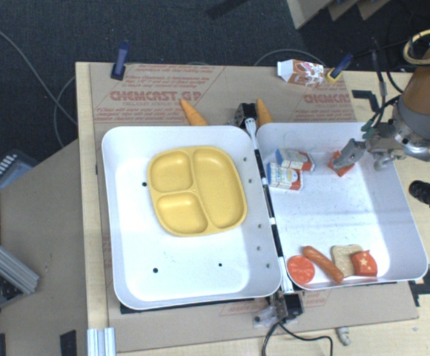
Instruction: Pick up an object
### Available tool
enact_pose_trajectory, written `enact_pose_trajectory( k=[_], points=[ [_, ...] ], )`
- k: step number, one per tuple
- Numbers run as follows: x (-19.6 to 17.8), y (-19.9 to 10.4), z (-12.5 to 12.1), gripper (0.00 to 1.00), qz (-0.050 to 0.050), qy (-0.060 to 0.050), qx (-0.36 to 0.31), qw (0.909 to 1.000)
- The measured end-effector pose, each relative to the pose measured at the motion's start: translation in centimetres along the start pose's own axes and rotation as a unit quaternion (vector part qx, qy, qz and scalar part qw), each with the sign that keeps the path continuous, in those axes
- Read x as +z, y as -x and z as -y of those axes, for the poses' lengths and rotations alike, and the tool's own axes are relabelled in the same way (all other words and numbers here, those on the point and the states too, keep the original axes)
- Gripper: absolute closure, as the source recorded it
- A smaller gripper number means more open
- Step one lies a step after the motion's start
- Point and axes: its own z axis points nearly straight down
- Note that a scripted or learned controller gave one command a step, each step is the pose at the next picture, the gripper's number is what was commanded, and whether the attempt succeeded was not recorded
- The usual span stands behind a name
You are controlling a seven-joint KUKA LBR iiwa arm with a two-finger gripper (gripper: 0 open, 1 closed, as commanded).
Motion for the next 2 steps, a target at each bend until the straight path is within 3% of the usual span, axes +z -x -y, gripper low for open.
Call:
enact_pose_trajectory(
  k=[1,2],
  points=[
    [8.0,1.7,-6.0,0.0,0.0,0.0,0.0,1.0],
    [6.8,1.7,-6.1,1.0,0.002,0.003,-0.001,1.0]
  ],
)
